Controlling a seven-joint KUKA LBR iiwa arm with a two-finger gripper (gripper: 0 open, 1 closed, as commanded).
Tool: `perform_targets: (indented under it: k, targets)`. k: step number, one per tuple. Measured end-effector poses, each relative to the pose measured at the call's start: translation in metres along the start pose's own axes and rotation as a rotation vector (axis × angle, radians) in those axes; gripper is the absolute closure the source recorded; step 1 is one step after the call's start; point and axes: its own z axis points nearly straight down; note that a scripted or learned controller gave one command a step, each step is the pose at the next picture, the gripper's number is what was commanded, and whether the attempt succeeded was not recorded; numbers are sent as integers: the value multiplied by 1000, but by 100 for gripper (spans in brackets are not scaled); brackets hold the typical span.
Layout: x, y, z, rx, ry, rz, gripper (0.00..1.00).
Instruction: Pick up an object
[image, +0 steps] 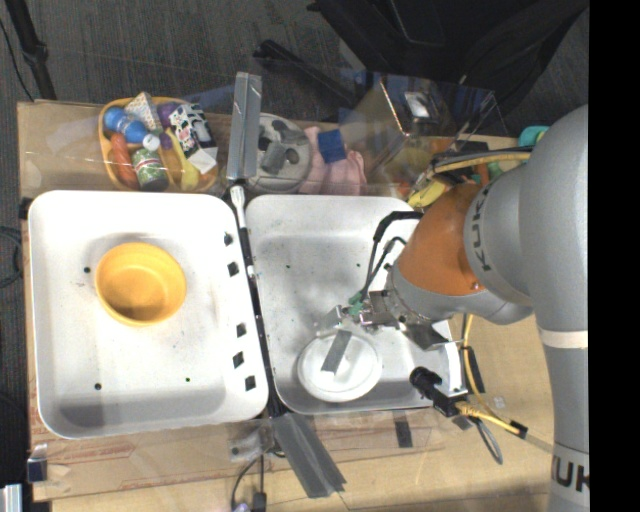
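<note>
A white round dish (340, 372) lies in the right bin (300, 240), near its front wall, with a grey strip across its top. My gripper (352, 312) hangs low in that bin, just above the dish's far edge and slightly to its right. The grey arm with its orange band (445, 245) reaches in from the right and covers the bin's right side. A yellow bowl (141, 283) sits upright in the left bin (60, 400), in its far-left part, well away from the gripper.
Behind the bins stand a yellow basket (150, 145) of small bottles and toys, a grey object (280, 155) and pink cloth (335, 170). A raised divider (248, 300) with black clips separates the two bins.
</note>
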Motion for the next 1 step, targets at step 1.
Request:
perform_targets:
  k: [1]
  targets:
    - [42,44,5,13,2,100,0]
